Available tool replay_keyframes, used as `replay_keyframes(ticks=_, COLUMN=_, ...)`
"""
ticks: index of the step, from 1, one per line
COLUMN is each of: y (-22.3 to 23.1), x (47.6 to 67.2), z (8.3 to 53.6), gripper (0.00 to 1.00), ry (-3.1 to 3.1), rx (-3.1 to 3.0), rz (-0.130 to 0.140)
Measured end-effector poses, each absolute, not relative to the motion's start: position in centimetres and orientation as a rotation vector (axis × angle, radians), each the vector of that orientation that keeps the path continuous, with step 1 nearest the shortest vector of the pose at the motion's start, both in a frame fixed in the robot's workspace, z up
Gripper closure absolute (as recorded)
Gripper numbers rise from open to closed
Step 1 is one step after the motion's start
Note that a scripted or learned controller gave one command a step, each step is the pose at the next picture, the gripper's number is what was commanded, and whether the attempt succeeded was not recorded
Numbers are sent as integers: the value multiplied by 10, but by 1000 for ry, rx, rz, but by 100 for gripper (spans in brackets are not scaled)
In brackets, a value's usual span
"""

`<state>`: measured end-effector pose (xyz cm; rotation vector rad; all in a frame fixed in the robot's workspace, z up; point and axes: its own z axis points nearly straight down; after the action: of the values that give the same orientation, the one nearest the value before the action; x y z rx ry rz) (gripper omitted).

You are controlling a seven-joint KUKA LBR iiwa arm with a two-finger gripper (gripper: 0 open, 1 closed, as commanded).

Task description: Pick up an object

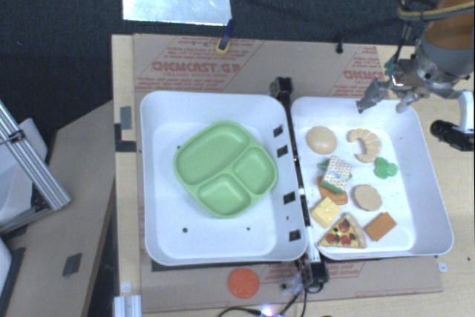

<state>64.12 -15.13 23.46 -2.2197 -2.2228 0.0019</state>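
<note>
In the right bin, 9 small food toys lie loose on the white floor, none of them touched by the arm. There is 1 round beige bun at the upper left, and 1 croissant just right of it, its long axis running top to bottom with the curve opening leftward. Below the croissant sits 1 green leafy piece. Near the middle, 1 patterned carton stands tilted, touching 1 orange sausage-like piece beneath it; how far they overlap is hard to tell at this size. Further on lie 1 round brown cookie, 1 yellow cheese block, 1 pizza slice with its tip pointing up and crust toward the near rim, and 1 orange cracker turned diagonally.

The claw hangs over the far rim of that bin, well apart from every toy, its 2 fingers spread and clamped on nothing; the left finger points down and to the left.

The left bin carries 1 green divided plate with 3 compartments, its long axis slanted. The 2 bins sit side by side on the counter, and 1 orange disc rests on it beside their near edge.
</note>
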Motion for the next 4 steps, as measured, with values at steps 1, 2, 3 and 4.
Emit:
replay_keyframes(ticks=1, y=-149, x=651, z=178, gripper=0, ry=-2227, rx=-2215, rz=1)
replay_keyframes(ticks=2, y=-149, x=654, z=117, gripper=0, ry=-2227, rx=-2215, rz=1)
replay_keyframes(ticks=3, y=-149, x=658, z=105, gripper=0, ry=-2233, rx=-2224, rz=-10)
replay_keyframes(ticks=4, y=-149, x=657, z=112, gripper=100, ry=-2233, rx=-2220, rz=-7)
